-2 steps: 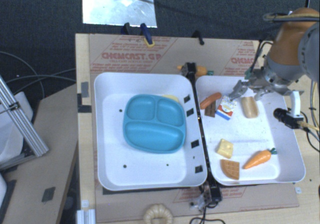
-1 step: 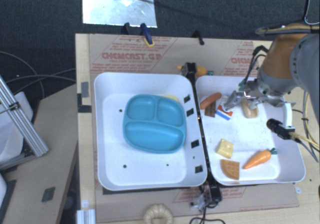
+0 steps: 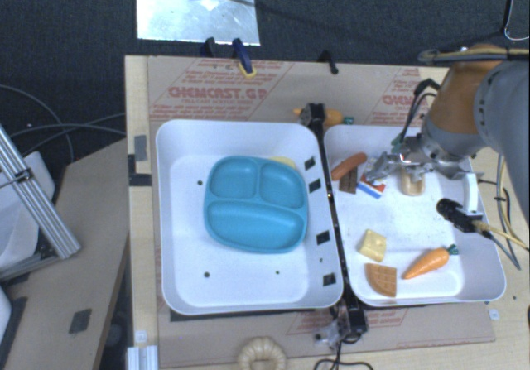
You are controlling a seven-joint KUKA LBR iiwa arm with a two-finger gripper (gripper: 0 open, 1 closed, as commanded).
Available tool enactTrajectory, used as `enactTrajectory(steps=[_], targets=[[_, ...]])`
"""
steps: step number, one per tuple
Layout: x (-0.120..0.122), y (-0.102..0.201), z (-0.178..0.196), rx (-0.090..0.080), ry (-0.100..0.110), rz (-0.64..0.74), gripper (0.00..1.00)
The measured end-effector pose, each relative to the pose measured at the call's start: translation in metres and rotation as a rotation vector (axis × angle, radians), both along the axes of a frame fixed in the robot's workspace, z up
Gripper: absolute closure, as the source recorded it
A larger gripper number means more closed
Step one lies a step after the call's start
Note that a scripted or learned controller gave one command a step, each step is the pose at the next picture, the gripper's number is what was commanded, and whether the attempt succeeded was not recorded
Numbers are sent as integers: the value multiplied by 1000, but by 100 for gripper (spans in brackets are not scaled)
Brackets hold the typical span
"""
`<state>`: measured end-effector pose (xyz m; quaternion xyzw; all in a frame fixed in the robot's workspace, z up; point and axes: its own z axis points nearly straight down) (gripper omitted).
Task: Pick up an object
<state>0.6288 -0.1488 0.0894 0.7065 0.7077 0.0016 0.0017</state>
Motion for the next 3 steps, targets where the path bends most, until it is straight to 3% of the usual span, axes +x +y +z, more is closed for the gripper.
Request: enactTrajectory(steps=[1, 2, 3], targets=[[3, 0, 14, -1, -11, 0, 100], [-5, 0, 69, -1, -2, -2, 100], [3, -7, 118, -2, -3, 2, 100]])
